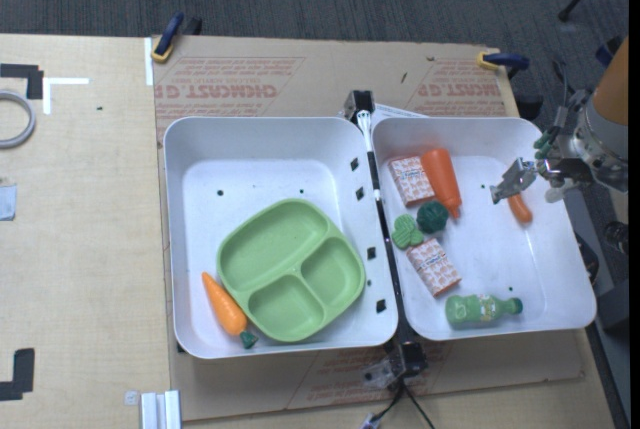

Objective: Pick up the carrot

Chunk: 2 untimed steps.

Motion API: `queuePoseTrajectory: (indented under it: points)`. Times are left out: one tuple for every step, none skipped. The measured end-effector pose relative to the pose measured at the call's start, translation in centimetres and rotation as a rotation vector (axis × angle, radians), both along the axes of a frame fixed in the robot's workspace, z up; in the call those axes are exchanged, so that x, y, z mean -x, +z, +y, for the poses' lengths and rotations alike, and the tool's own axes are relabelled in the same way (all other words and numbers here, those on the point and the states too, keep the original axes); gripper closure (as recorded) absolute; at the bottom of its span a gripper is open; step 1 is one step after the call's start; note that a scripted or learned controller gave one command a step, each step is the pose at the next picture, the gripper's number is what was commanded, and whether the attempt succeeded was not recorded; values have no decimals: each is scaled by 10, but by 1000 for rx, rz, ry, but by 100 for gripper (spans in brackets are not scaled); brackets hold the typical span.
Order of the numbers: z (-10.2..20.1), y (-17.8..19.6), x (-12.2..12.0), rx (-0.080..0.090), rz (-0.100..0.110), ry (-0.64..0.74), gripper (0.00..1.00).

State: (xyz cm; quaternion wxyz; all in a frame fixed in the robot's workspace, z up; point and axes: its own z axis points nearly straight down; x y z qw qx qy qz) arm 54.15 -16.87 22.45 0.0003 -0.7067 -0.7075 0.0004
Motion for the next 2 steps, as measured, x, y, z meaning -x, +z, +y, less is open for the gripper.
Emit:
queuePoseTrajectory:
  points:
    - [53, -30, -80, 1, 0, -110, 0]
    - [73, -123, -71, 0, -1, -267, 0]
